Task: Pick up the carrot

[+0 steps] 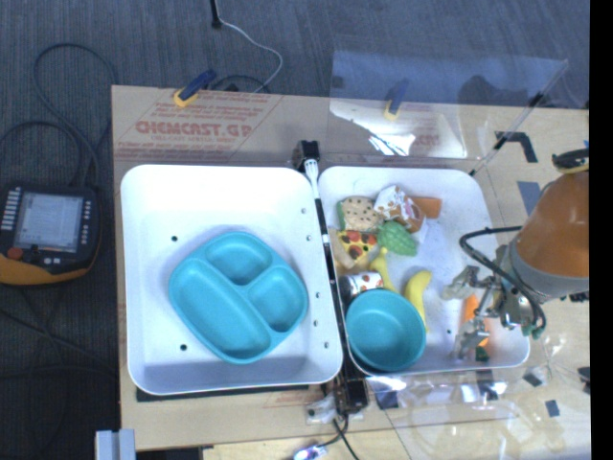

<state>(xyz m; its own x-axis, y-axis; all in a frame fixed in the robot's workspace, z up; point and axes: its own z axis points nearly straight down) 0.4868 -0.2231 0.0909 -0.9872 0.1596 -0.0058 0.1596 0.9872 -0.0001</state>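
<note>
Down in the right bin (450,182), near its front right corner, the gripper (476,316) hangs over the floor, fingers apparently spread. An orange sliver between them, likely the carrot (472,312), runs down toward the front wall; whether the pads touch it is too blurred to tell. Fingers straddle it lengthwise, a sensible approach for a thin piece lying close to the wall. Just left sit a banana (419,290) and blue bowl (385,329); farther back, a heap of toy food. Left bin (153,199) holds a blue divided plate (238,294), well apart.
</note>
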